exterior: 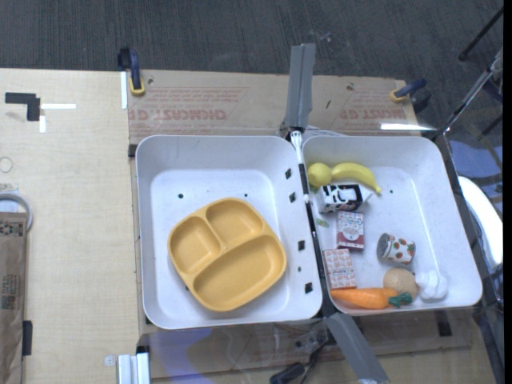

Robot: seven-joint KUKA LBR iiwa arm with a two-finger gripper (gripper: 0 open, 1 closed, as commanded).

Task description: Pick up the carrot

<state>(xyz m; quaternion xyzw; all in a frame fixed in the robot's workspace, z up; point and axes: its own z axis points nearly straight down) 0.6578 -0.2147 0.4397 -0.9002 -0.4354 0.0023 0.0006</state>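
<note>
Spanning the worktop (64, 238), two shallow white bins are set side by side on a sheet of cardboard (208, 102), which is held at its far corners by clamps (134, 77). Dark carpet (160, 14) is seen beyond the far edge of the worktop. In the left bin (148, 214) a yellow divided plate (228, 253) is laid near the middle. In the right bin (448, 182) a banana (356, 174) is placed near the far left corner, with a black-and-white carton (342, 196) just in front of it. Two small red-and-white boxes (350, 230) are lined along the bin's left side. A small printed can (396, 249) is tipped near the middle, and a beige ball (399, 280) with a white lump (432, 285) beside it is found toward the near right corner. The carrot (364, 298) is laid flat along the near edge of the right bin, its green top pointed toward the ball. Whether the claw is released or clenched cannot be told, and nothing is seen grasping the carrot.
</note>
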